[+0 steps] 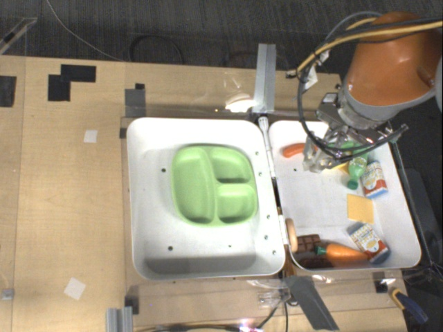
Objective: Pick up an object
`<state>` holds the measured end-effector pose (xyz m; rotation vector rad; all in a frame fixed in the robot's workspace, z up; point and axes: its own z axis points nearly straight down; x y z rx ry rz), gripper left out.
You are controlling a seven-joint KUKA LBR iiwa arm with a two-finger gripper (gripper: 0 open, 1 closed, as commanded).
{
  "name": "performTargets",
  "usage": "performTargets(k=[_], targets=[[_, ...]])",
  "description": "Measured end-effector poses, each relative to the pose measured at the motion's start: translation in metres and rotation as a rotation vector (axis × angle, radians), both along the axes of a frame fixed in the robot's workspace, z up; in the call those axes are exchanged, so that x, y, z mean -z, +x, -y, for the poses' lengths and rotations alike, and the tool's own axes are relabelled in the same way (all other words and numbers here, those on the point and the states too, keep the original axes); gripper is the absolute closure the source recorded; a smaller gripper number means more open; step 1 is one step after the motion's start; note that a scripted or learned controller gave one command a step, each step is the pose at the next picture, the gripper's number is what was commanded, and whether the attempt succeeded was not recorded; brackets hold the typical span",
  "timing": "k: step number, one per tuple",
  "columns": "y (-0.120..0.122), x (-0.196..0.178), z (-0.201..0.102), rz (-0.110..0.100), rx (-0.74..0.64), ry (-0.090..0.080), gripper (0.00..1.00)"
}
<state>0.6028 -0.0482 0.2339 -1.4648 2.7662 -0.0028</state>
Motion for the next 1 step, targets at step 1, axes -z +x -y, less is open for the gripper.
performTargets(k=[1], targets=[[0.0678, -0.0363, 0.0647, 0.002, -0.152, -0.005, 1.00]])
